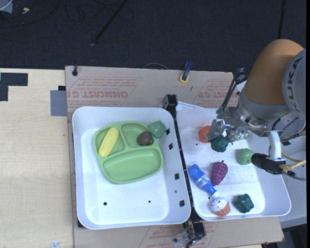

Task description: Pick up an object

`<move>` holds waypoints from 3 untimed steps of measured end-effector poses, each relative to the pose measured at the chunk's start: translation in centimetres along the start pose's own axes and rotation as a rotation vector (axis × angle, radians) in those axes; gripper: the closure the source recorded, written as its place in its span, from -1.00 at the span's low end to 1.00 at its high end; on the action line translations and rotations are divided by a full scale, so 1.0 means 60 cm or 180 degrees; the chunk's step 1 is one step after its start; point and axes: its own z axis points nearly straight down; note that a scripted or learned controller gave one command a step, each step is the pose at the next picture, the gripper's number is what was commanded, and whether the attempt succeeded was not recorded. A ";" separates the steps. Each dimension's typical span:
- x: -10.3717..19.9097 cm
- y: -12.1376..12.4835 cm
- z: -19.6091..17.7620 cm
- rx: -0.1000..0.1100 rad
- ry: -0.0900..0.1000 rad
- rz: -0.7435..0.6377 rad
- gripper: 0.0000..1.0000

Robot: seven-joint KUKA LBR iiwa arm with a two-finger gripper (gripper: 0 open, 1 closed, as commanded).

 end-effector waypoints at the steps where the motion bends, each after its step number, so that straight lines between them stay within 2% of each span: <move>1: -0.002 0.000 -0.020 0.0015 0.0003 0.0001 1.00; 2: 0.062 0.047 -0.014 0.0015 0.0006 -0.0010 1.00; 3: 0.051 0.058 -0.026 0.0016 0.0003 -0.0002 1.00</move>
